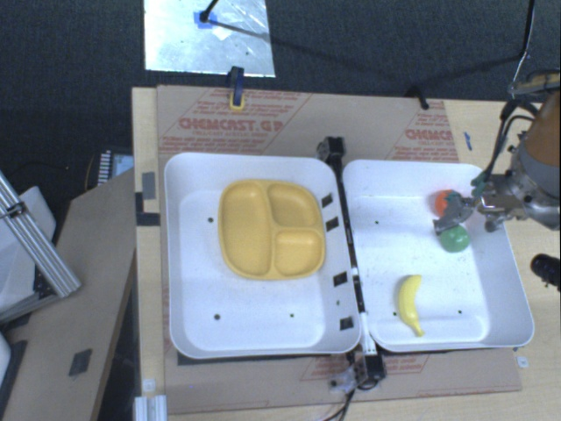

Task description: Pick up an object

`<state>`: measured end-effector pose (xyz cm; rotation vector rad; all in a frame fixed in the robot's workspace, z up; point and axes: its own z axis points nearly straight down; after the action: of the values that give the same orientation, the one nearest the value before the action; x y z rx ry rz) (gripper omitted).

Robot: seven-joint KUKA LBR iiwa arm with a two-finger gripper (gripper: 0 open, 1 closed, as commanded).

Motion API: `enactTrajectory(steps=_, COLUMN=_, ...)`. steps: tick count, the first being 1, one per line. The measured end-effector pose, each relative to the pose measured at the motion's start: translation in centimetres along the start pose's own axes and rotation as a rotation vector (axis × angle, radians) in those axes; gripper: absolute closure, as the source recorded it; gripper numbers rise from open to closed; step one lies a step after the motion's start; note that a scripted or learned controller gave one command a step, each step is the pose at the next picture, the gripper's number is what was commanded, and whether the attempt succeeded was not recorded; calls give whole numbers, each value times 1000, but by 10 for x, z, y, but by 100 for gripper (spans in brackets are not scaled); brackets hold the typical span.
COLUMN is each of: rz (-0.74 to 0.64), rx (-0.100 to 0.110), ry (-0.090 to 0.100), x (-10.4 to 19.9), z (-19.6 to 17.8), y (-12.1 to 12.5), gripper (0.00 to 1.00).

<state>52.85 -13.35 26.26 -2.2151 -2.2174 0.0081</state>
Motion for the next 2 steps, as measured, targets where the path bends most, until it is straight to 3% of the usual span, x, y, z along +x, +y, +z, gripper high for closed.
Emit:
enactTrajectory(steps=1, rz=-3, rx=-11, ry=-2, x=0, z=-5, y=2, gripper=0)
enactTrajectory(steps=2, rz=0, rx=-5, ry=0, x=5, z=55, y=-2, gripper=0)
